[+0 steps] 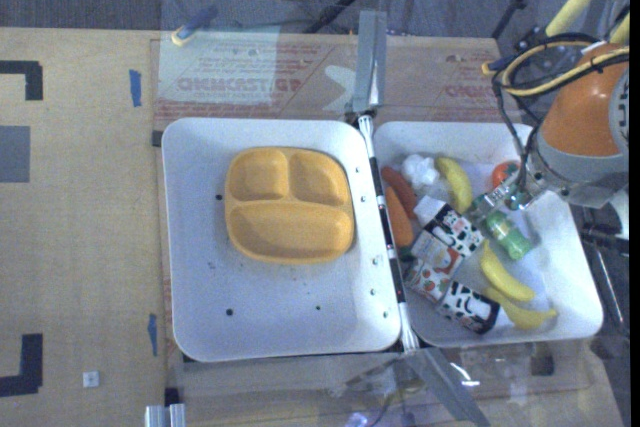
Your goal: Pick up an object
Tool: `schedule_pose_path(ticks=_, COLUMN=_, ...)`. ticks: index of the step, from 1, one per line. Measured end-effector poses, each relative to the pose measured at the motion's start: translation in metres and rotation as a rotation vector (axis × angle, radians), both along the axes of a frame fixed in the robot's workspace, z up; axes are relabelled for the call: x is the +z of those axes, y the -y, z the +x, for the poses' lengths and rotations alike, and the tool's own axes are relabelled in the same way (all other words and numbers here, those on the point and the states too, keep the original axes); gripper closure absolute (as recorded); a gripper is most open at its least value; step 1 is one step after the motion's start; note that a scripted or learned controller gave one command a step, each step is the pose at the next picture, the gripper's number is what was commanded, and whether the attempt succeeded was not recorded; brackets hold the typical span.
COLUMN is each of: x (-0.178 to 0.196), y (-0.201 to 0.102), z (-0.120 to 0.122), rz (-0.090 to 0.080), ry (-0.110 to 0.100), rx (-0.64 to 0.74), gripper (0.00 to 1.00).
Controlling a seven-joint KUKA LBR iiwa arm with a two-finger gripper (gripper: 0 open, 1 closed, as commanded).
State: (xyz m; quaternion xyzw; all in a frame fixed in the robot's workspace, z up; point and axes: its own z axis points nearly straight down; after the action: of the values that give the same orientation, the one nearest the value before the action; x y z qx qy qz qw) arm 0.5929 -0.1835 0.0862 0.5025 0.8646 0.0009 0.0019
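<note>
Counter [80, 215]: it is carrying both bins; I am watching from above.
Left bin [200, 315]: it is holding a yellow divided plate [290, 205].
Right bin [585, 300]: it is crowding bananas, cartons and a green bottle [510, 240] together.
Risk: I am expecting a neighbour to get nudged, or a glancing miss, given the clutter.
Jaws [508, 198]: they are hovering just above the bottle; I cannot tell whether they are open.

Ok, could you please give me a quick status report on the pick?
Hand low over the right bin, near a green bottle; grasp unconfirmed. Bananas, cartons crowd the bin. Yellow divided plate alone in left bin.
</note>
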Motion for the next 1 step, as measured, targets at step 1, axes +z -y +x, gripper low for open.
schedule_pose_path(ticks=1, x=0.0087, y=-0.0008, z=0.0004, rz=-0.001, ry=0.001, rx=0.002, gripper=1.00)
